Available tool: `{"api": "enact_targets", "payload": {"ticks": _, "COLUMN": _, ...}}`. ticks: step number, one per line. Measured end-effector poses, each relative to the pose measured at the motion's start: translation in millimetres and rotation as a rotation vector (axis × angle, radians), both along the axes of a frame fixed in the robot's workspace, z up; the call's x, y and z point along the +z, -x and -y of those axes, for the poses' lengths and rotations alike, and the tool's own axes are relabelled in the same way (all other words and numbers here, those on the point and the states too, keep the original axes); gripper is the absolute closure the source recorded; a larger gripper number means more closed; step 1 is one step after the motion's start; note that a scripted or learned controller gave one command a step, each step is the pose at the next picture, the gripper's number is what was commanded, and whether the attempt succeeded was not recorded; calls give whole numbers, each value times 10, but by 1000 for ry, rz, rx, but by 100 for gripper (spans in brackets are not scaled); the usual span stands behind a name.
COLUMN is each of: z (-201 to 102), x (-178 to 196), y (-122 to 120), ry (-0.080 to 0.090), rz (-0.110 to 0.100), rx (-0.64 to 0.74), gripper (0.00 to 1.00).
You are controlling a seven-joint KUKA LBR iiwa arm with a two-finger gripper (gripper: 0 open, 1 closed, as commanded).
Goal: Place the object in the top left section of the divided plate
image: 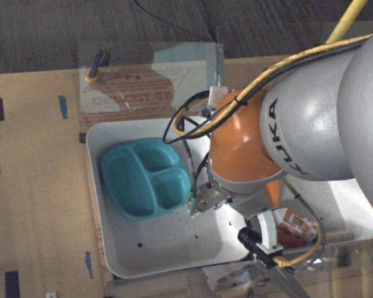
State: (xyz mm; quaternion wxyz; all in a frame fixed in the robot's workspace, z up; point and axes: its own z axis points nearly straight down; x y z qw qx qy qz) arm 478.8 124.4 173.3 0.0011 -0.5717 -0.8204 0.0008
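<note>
A teal divided plate [147,178] lies in the left white bin [163,251], toward its far left part. It has one large section on the left and two smaller ones on the right. My gripper [201,201] hangs under the orange wrist band [238,150], just off the plate's right rim. A small greenish bit [192,204] shows at the gripper's tip; what it is cannot be made out. The arm's body hides most of the right bin.
In the right bin [353,195], an orange and white packet [292,227] peeks out below the arm. Black and yellow cables [190,115] loop over the wrist. Small dark specks dot the left bin's floor. A clear sheet with a red patch [129,91] lies beyond the bins.
</note>
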Motion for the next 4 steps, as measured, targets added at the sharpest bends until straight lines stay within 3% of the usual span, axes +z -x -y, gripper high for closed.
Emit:
{"api": "enact_targets", "payload": {"ticks": 1, "z": 643, "x": 104, "y": -5, "ry": 0, "rz": -1, "rx": -17, "gripper": 100}}
{"api": "enact_targets", "payload": {"ticks": 2, "z": 95, "x": 97, "y": -1, "ry": 1, "rz": 2, "rx": -287, "gripper": 100}}
{"api": "enact_targets", "payload": {"ticks": 3, "z": 592, "x": 386, "y": -7, "ry": 2, "rz": 3, "rx": -529, "gripper": 100}}
{"api": "enact_targets", "payload": {"ticks": 4, "z": 190, "x": -382, "y": 7, "ry": 3, "rz": -3, "rx": -578, "gripper": 100}}
